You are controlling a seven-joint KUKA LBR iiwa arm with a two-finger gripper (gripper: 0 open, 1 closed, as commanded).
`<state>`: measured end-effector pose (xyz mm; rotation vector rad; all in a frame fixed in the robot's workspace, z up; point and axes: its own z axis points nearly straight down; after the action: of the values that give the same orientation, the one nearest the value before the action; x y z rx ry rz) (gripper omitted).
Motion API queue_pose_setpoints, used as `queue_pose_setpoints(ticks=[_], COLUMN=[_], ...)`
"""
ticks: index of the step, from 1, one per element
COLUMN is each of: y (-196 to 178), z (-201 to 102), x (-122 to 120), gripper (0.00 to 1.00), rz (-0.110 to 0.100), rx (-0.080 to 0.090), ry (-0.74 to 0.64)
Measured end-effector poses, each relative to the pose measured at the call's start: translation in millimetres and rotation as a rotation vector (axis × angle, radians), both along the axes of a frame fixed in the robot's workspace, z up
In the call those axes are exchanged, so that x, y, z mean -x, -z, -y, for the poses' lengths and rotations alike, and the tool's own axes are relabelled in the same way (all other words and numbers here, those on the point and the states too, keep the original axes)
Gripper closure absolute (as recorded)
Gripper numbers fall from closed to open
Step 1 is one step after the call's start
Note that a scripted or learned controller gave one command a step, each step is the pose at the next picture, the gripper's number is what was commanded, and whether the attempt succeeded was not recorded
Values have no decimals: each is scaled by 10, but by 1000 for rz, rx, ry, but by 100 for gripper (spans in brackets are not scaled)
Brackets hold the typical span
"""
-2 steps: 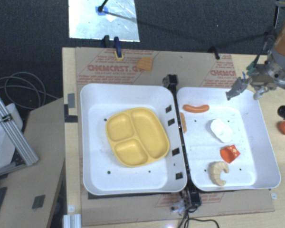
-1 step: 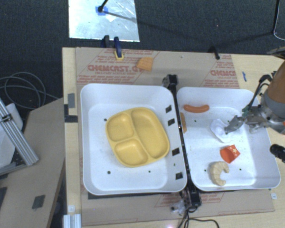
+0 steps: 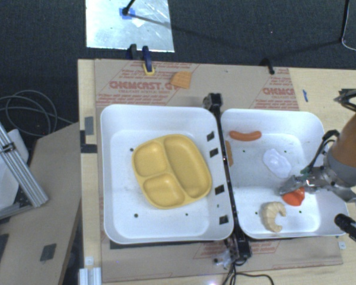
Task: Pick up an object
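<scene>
Two shallow white bins side by side: left bin [image 3: 115,177], right bin [image 3: 311,129]. One glossy yellow three-compartment tray [image 3: 171,171] in the left. Four items in the right: slim sausage [image 3: 245,136], translucent lump [image 3: 277,162], curved tan croissant [image 3: 275,216], red-orange piece [image 3: 294,198] beneath the gripper [image 3: 292,188]. Finger state impossible to tell.

Two white bins: left bin [image 3: 115,129], right bin [image 3: 308,123]. One yellow divided tray [image 3: 172,171] (three compartments) in left bin. Right bin: one hot dog [image 3: 245,136], one clear plastic piece [image 3: 277,162], one orange-red item [image 3: 294,198], one croissant [image 3: 274,215]. One small tan piece [image 3: 181,79] on bench beyond bins. One arm, one gripper [image 3: 292,186].
</scene>
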<state>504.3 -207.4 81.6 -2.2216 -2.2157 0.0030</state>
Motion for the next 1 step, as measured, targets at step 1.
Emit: queue_pose_setpoints(ticks=[1], y=[-139], z=[-6], x=[-45], gripper=[100], rz=[9], rx=[3], ry=[-4])
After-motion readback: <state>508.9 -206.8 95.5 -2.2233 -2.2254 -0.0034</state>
